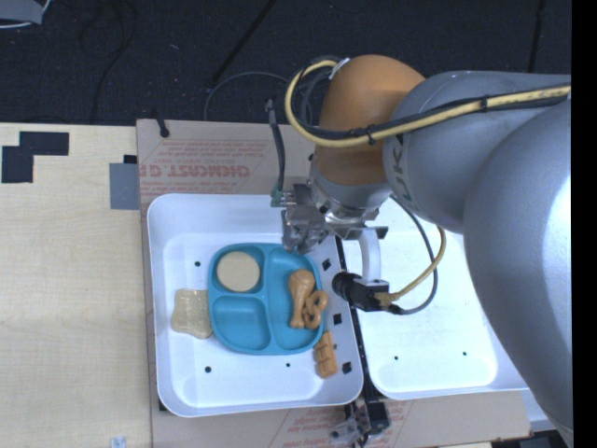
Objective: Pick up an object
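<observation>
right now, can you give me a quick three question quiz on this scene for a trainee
1. True or false: the blue divided tray lies in the left bin.
2. What sits in the tray's round compartment? A) a tan disc B) a pretzel C) a green ball
3. Fill in: the pale bread-like piece lies just outside the tray's ____ edge.

Key: 1 true. 2 A, the tan disc; the pretzel-like piece lies in the right compartment. 3 left.
</observation>
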Controlling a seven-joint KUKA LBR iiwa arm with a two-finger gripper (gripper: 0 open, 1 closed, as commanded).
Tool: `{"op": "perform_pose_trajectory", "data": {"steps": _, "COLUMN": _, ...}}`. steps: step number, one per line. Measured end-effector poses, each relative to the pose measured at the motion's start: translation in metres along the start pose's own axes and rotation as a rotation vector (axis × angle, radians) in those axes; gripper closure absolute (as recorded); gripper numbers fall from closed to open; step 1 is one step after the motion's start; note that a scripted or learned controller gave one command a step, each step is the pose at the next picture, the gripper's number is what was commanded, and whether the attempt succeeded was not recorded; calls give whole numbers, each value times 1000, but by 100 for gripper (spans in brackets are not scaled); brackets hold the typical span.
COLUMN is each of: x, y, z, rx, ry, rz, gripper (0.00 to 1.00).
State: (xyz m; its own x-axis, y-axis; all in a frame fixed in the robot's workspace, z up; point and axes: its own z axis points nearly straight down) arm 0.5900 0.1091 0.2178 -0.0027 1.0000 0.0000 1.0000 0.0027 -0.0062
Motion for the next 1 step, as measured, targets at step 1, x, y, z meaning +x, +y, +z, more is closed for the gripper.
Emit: {"op": "perform_pose_trajectory", "data": {"steps": 1, "x": -1, "y": 0, "z": -1, "rx": -2, "ry": -1, "rz": 1, "gripper": 0}}
